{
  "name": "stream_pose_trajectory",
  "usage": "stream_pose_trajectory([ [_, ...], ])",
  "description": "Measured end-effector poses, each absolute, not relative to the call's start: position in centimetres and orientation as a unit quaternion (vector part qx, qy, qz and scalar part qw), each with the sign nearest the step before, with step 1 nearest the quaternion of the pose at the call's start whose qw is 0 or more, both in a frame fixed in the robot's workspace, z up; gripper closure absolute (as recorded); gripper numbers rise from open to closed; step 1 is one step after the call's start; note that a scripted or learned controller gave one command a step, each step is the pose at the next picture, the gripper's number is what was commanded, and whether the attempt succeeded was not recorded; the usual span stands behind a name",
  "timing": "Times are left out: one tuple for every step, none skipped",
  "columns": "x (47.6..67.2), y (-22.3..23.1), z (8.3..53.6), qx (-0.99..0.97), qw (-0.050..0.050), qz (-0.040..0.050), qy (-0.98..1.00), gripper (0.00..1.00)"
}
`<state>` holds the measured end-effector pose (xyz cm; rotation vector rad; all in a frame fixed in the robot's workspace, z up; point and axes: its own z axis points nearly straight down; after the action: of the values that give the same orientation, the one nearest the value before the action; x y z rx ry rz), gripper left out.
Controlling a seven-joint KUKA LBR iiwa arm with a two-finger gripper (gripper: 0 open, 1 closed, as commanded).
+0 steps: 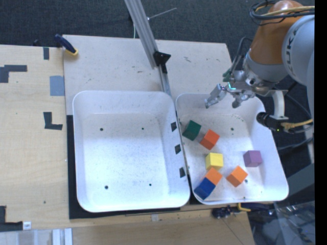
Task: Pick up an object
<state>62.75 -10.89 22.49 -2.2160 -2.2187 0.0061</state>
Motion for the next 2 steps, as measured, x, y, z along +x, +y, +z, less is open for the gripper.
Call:
stream_pose_trajectory([
  [62.8,-10.9,22.8,-0.706,0.001,0.0005,-0.708,0.00],
  [62.6,-11.7,18.0,-0.707,0.002,0.0027,-0.707,0.00],
])
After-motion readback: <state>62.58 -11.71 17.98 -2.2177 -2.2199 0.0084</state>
